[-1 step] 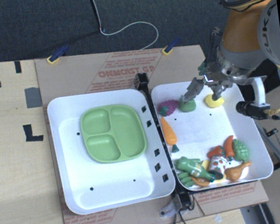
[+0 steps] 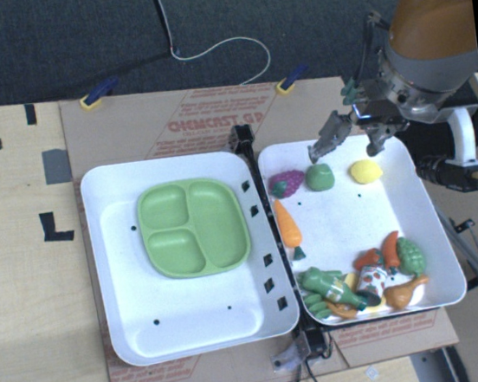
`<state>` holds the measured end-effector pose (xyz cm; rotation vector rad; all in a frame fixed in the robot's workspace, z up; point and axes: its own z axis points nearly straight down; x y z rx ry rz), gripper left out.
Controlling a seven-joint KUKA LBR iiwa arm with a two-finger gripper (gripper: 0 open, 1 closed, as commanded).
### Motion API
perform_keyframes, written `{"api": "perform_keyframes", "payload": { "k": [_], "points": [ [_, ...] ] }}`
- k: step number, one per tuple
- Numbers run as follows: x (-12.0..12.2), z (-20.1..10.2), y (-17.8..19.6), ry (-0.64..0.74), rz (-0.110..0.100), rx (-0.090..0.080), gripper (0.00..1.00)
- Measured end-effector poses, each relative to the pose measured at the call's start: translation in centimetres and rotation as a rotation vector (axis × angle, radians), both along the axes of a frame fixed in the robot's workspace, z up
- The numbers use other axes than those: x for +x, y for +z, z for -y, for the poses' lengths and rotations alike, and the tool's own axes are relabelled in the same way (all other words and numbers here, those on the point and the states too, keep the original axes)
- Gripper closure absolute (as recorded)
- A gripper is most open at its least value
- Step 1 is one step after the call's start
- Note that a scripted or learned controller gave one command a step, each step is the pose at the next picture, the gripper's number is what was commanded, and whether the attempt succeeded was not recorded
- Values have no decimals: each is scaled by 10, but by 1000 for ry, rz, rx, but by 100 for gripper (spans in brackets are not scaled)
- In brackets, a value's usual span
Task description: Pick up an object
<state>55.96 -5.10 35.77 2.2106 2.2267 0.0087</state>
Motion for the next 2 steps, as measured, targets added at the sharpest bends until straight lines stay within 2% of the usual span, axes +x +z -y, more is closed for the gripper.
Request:
{"api": "perform_keyframes", "payload": {
  "k": [1, 2],
  "points": [
    [1, 2, 3, -3, -8, -1, 100],
    [-66, -53, -2, 0, -12, 1, 100]
  ]
}}
